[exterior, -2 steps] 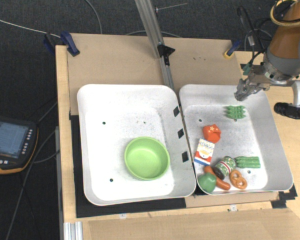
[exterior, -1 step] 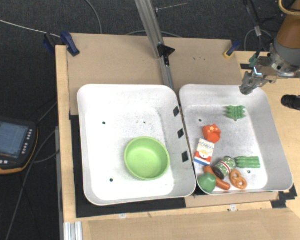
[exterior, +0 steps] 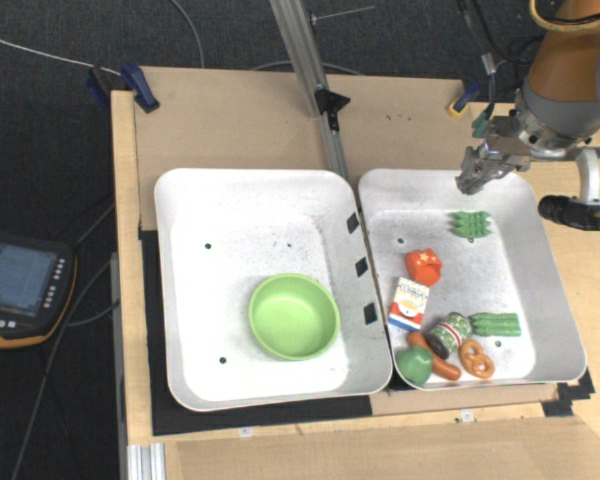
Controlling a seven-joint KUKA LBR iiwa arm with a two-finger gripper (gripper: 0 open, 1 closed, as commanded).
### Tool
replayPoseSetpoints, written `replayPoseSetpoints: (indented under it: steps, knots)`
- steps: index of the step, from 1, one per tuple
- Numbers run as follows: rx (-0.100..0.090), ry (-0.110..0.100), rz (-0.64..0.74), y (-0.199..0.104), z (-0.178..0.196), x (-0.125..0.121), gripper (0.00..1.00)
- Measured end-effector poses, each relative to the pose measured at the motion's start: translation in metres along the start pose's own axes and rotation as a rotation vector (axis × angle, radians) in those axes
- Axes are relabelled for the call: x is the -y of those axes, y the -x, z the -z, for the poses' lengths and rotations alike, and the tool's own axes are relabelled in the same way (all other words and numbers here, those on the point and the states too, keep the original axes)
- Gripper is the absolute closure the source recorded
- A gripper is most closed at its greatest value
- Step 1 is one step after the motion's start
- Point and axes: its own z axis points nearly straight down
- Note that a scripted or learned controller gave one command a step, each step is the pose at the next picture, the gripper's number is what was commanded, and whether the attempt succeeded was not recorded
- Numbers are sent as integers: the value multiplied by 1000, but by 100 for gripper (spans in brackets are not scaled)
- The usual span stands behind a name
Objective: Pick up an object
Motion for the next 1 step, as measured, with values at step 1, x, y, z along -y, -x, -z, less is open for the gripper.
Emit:
replayPoseSetpoints:
  steps: [1]
  knots:
    - [0,0,1,-55,13,14,100]
